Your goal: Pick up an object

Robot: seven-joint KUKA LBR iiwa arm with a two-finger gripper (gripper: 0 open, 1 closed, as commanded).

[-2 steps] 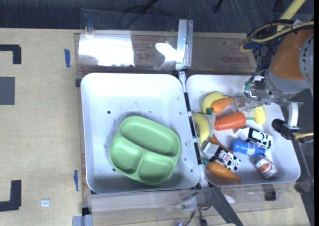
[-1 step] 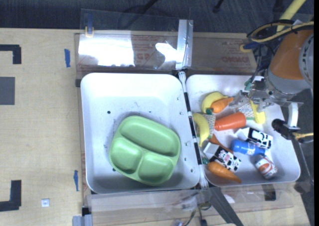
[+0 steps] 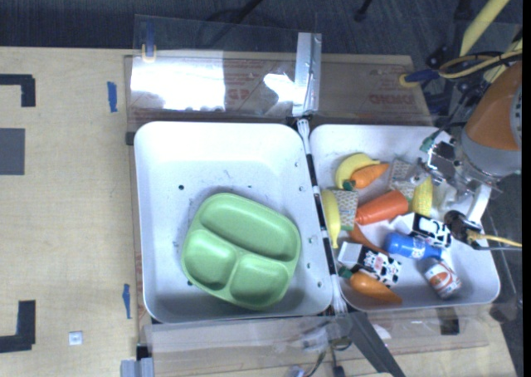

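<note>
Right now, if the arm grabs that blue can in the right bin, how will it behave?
The blue can lies on its side, so it would probably roll if nudged. It looks rigid and smooth, possibly slippery. Toys crowd it, like the cow-patterned carton, which may shift.

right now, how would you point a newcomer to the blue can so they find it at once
Start at the right white bin, the one crowded with toy food, not the left bin holding the green divided plate. Look toward its near right part: the blue can lies on its side below the big orange carrot. It is the only blue item there.
</note>
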